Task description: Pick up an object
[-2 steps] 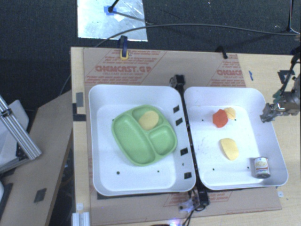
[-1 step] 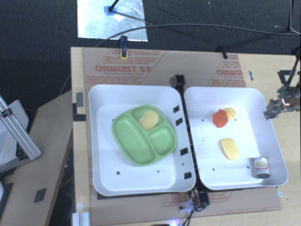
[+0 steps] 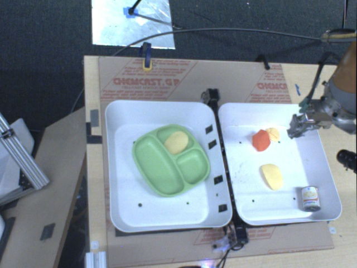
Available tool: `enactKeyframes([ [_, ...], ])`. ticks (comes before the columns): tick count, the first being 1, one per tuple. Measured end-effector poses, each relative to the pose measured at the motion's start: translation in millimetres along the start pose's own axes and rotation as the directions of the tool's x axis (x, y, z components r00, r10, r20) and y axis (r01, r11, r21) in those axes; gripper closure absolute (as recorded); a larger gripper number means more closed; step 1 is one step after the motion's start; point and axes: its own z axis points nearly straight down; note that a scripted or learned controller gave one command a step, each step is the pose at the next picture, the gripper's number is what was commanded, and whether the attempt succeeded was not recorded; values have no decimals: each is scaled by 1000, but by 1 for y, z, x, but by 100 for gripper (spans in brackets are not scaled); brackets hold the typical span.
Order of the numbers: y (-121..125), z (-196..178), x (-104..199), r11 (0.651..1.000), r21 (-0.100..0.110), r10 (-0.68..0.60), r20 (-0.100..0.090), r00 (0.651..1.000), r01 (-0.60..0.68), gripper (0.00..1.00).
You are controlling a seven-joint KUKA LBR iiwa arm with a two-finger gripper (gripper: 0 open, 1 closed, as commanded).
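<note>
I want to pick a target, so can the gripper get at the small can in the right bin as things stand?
Probably yes. The gripper is above the right bin's far right side, and the small can stands alone in the near right corner. The bin's wall close beside it might crowd the approach.

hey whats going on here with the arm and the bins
A robot arm reaches in from the right, its gripper hovering over the right bin with nothing seen between its fingers. That bin holds a red piece, two yellow pieces and a small can. The left bin holds a green divided plate with a yellow item in one compartment.
</note>
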Motion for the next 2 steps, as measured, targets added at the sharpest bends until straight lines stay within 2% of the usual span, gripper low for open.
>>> enactKeyframes([
  [2, 22, 34, 98, 1000, 2, 1, 0, 1000, -1, 100],
])
